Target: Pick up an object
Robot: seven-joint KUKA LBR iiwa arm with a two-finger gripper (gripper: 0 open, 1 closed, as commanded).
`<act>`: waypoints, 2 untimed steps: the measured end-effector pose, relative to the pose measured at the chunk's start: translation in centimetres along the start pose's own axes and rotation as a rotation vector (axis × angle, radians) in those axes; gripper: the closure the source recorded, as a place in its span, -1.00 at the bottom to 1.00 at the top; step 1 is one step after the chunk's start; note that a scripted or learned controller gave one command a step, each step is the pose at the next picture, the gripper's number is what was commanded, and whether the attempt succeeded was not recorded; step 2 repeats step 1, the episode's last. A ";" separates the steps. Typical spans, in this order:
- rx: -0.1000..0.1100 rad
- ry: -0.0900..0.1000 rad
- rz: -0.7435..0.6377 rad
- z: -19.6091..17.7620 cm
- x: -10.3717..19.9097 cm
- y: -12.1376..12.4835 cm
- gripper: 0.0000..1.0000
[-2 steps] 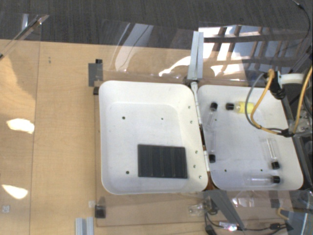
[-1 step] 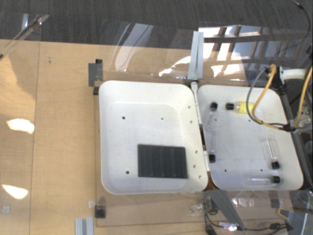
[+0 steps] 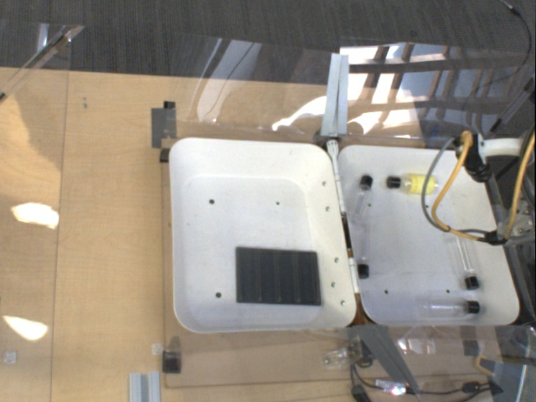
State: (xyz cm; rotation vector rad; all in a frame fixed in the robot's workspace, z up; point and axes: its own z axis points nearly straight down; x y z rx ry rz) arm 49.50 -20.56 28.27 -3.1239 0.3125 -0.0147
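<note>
The bench (image 3: 84, 224) is pale wood-grain laminate, smooth, with patches of bright light on its left side. Beyond its far edge lies dark, finely ribbed carpet (image 3: 209, 7). A clear sheet stands along the far edge and catches glare.

The left bin (image 3: 193, 174) is a shallow white plastic tray with rounded corners, matte, with a few small dark holes in its floor. A flat, dark grey rectangular pad (image 3: 278, 275) with faint lengthwise ridges lies near the bin's front edge, right of centre. Small black brackets sit at the bin's far-left and near-left corners.

A grey metal post (image 3: 336, 95) rises at the far edge, between the two bins.

The right bin (image 3: 402, 266) is of the same white plastic. It holds several clear tubes with black caps: one at its left wall, one near the front-right corner (image 3: 448, 307), one upright-looking along the right edge (image 3: 466, 266). A tube with a yellow section (image 3: 414, 184) lies near the far edge.

A yellow cable (image 3: 435, 195) loops over the right bin's far-right area. The gripper itself is not seen, so its state cannot be told.
</note>
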 end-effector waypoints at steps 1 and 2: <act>0.000 -0.001 0.003 -0.1 0.4 -0.1 1.00; 0.000 -0.001 0.003 -0.1 0.4 -0.1 1.00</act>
